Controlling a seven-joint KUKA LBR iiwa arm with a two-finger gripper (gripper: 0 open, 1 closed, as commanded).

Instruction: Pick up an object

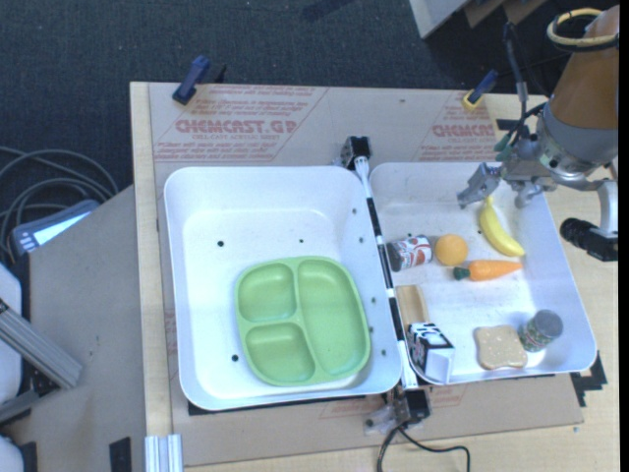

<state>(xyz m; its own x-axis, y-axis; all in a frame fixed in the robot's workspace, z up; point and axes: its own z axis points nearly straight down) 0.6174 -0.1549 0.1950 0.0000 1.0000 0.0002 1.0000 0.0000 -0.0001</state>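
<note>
The tool hangs with fingers apart just over the banana, far right bin; nothing is lifted yet.

arm lowered from right, pincer spread.

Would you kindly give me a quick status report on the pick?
Claw above banana's top end, holding nothing. Orange and carrot lie close below it.
</note>
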